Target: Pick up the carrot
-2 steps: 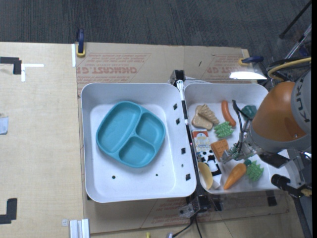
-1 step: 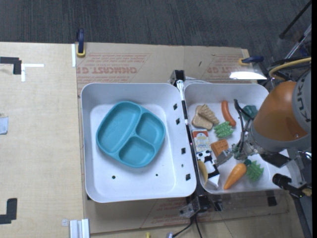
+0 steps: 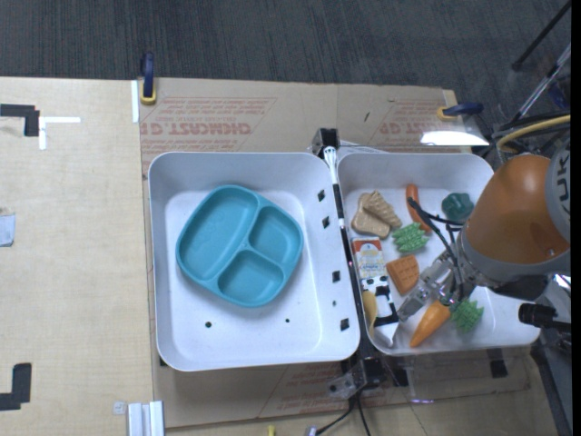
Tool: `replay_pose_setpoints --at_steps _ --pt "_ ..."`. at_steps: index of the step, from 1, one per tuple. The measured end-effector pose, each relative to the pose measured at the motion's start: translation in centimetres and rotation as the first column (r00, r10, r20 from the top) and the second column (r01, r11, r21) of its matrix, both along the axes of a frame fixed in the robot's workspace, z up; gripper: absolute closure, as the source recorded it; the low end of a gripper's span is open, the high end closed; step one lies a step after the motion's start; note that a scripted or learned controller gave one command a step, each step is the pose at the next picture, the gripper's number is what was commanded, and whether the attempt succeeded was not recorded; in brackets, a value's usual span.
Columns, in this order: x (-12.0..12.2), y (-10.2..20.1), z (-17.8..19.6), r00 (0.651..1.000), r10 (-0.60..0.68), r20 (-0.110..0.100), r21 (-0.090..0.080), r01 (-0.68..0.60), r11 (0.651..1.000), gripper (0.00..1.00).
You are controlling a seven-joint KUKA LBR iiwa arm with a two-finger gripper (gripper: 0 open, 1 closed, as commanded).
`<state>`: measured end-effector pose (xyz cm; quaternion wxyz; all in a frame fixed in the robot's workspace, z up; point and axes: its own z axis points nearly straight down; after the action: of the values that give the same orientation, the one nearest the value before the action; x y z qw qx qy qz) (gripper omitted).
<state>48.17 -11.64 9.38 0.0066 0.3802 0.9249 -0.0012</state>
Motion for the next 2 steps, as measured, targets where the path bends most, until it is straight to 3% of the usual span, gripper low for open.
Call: replay_pose_setpoints --at_steps 1,2 --pt "0.23 0.0 0.92 1.0 -0.005 0.004 0.001 0.005 1.0 1.0" --pt "0.24 -0.06 0.93 1.0 -0.007 0.004 0.0 0.007 1.0 0.0"
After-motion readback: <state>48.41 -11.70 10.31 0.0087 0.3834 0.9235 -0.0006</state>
